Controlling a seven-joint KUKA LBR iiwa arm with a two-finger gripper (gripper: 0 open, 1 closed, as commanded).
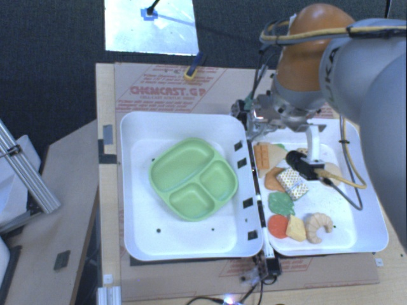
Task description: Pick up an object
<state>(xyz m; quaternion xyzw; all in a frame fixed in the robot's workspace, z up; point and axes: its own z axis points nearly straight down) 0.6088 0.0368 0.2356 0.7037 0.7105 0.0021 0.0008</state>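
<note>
My gripper (259,123) hangs over the far left corner of the right bin (369,234), close to the wall between the two bins. Just in front of it lies a tan and orange toast piece (269,152). Further forward in the same bin are an orange slice (273,180), a silver checkered packet (294,183), a green leaf-like piece (280,203), a red round piece (277,225), a yellow wedge (296,229) and a pale shrimp-shaped toy (318,226). I see nothing held in the gripper.
A green divided plate (193,178) lies in the middle of the left bin (137,234). The grey arm covers the far right part of the right bin. A yellow clip (191,73) lies on the cardboard behind the bins.
</note>
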